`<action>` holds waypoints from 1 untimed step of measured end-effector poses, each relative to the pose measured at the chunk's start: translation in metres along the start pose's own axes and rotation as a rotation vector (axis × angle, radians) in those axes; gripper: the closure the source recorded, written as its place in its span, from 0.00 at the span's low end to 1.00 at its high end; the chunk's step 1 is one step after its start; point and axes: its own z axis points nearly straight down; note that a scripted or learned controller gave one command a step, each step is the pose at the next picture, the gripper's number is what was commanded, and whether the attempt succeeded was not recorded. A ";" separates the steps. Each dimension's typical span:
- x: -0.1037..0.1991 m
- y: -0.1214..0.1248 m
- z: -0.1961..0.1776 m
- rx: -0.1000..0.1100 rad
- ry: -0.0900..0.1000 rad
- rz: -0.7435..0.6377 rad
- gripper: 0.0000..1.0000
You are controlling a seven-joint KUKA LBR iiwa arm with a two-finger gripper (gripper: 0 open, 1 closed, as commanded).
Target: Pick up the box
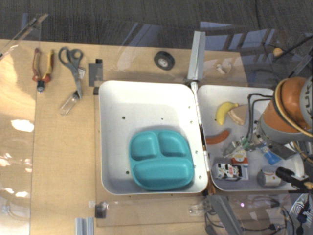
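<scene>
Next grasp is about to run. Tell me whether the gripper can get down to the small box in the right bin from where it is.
Probably yes. The box lies flat near the right bin's front edge, with nothing on top. The gripper hangs just behind it, over small clutter. The bin wall beside the box could crowd a finger.

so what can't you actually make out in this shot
- Gripper, camera view: too small and cluttered to tell whether it is open or shut.
- Box: its printing is too small to read.
- Right bin: the arm hides its right part.
- Grey cylinder: too blurred to identify.
</scene>
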 end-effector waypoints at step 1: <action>-0.002 0.003 -0.012 -0.008 -0.008 -0.002 1.00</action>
